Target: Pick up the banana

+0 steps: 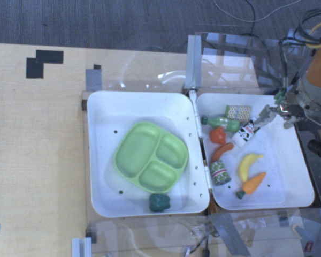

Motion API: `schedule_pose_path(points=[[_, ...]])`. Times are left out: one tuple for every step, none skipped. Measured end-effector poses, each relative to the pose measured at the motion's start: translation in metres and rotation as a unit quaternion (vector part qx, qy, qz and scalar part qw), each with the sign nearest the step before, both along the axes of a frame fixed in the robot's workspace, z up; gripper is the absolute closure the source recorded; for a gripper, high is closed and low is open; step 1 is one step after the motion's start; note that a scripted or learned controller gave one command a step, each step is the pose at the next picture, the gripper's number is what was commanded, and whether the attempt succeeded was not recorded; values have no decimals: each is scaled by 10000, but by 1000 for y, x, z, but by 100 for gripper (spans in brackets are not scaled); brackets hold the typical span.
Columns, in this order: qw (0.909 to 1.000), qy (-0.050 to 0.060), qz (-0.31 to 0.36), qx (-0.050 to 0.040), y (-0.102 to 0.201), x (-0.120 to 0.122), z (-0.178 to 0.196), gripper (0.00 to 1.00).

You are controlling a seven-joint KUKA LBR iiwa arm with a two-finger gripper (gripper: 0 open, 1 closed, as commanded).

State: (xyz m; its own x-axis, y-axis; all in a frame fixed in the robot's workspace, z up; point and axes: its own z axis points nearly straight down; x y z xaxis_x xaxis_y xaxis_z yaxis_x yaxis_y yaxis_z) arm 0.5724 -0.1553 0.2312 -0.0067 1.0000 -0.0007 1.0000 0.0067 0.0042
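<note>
I see two shallow white bins side by side on a pale wooden desk (pixel 37 154). In the right bin (pixel 297 194) the banana (pixel 247 165), a small smooth yellow curve that looks like toy plastic, lies near the middle, just above an orange carrot (pixel 252 183) and apart from a red sausage (pixel 221 152). Around it sit a red pepper (pixel 218 135), a green bottle (pixel 223 123), a small white carton (pixel 244 134), a checked box (pixel 238 112) and a little can (pixel 220 172); I judge these are jumbled loosely as picking clutter. The left bin (pixel 99 197) holds a glossy green divided plate (pixel 151 157) and a dark green lump (pixel 159 202). My hand (pixel 267 114) hovers at the right bin's upper edge, up and to the right of the banana, carrying nothing; I cannot tell how its fingers stand.
</note>
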Motion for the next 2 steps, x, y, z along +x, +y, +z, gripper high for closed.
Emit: schedule_pose_path(points=[[9999,-32,-116,-3,-1,-59,-142,0],[9999,-69,-103,-6,0,-56,-130,100]])
